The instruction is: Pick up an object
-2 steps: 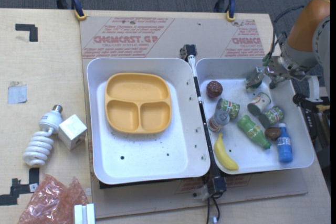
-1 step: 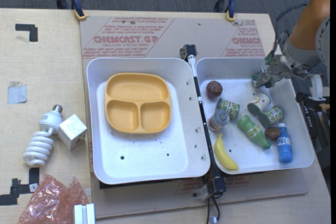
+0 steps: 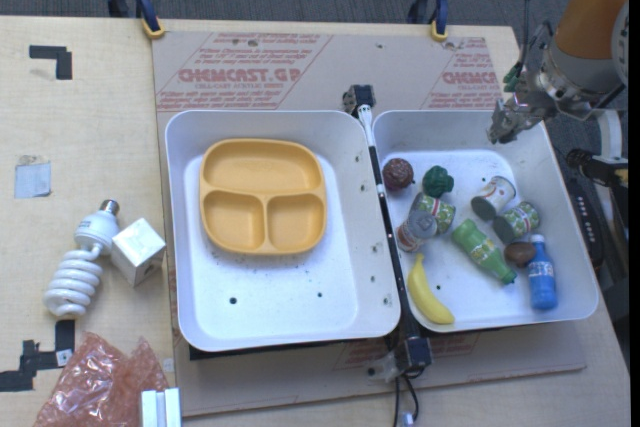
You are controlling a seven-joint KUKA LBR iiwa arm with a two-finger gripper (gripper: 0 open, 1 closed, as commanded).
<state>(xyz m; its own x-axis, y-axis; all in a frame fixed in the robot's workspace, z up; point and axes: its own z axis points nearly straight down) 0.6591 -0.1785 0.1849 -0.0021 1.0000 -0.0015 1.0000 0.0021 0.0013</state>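
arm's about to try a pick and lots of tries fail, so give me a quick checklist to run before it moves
1. Objects within the right bin: ok. The banana, blue bottle and green bottle all lie inside it.
2. Gripper position: not ok. It sits at the bin's upper right rim, not above any object.
3. Gripper carrying nothing: ok, no object shows at its tip.
4. Finger opening: cannot tell.
5. Free-standing target: ok for the banana, which lies apart; not ok for the cans, which are crowded.
6. Left bin: ok, the yellow tray lies flat.
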